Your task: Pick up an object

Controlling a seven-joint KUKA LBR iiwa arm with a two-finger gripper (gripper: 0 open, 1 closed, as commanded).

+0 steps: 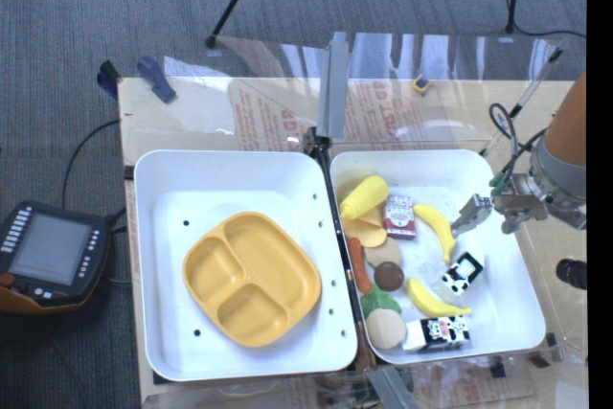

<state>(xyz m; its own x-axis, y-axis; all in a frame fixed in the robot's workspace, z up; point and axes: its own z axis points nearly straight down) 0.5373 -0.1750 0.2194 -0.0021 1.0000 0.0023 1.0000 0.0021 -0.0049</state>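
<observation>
My gripper hangs over the right side of the right bin, open, with nothing between its fingers. Just to its left lies a banana, and below it a black-and-white cube. The bin also holds a yellow bottle, a red carton, a brown ball, a carrot, a second banana, a green piece, a beige round piece and a cow-patterned carton.
The left bin holds a yellow divided plate. A metal divider post rises between the bins at the back. A teach pendant lies on the floor at the left. Cables hang near the arm.
</observation>
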